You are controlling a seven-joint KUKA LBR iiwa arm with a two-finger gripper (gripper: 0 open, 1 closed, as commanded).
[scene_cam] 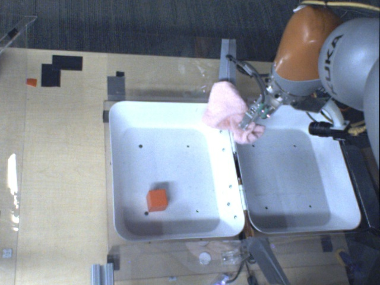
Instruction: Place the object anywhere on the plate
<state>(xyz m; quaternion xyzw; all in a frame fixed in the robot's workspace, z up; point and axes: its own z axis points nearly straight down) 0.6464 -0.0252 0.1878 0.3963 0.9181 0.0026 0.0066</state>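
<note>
Pale wooden worktop is carrying two bins; the end effector is gripping a pink cloth over their divide, an orange block lying well left, below.

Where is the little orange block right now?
The orange block sits in the left bin, near its front-left corner, far from the pink cloth at the tool.

A pale wooden bench stands against dark grey carpeted floor along the top of the view. Black tape patches and a small orange marker sit at its far left corner, while bright glare streaks the left edge.
</note>
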